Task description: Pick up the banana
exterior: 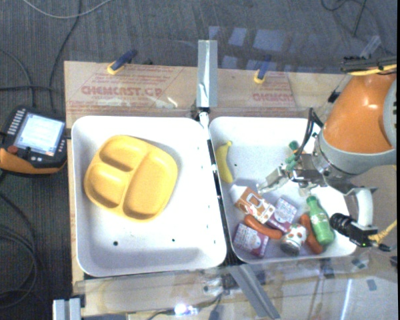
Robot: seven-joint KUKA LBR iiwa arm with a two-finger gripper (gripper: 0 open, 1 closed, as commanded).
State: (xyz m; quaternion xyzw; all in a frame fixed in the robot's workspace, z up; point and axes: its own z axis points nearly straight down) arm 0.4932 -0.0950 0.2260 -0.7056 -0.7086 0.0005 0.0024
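**Gripper short of the banana, approach step in hand**

While the banana (223, 162) lay along the left wall of the right bin (267, 127), near that bin's far left corner, the gripper (278, 177) hung over the middle of the same bin, well to the right of the fruit. Its jaws stood spread apart, with nothing between them. Below it, toward the bin's near edge, sat a heap of small things: an orange carton (255, 205), a purple packet (251, 240) and a green bottle (320, 222). The left bin (93, 259) carried a yellow divided plate (131, 176). By my reading the task stood at the reach: nothing had been grasped. The next move would call for travel leftward toward the wall, then a descent astride the banana, with care that one finger did not strike the bin's wall.
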